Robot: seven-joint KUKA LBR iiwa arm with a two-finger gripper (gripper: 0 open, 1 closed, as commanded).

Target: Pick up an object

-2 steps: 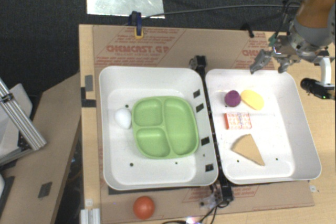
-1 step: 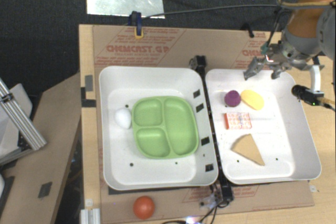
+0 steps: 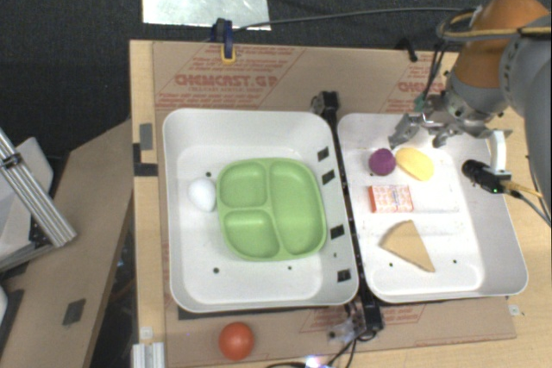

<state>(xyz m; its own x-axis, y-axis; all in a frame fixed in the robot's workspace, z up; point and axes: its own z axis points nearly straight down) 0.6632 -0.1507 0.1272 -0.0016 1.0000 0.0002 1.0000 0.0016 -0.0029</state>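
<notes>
My tool [image 3: 424, 130] hovers over the right bin [image 3: 504, 258], fingers apparently spread and holding nothing. The purple ball [image 3: 382, 160] and yellow object [image 3: 415, 164] lie touching just below; I should centre on one before descending.

- Divided plate [image 3: 272, 209]: light green
- Egg [image 3: 203, 194]: white
- Ball [image 3: 382, 160]: purple
- Lemon-shaped object [image 3: 416, 164]: yellow
- Packet [image 3: 392, 199]: red-and-white print
- Wedge [image 3: 409, 246]: tan
- Bins [image 3: 250, 127]: white
- Sphere [image 3: 235, 340] on worktop: orange-red
</notes>
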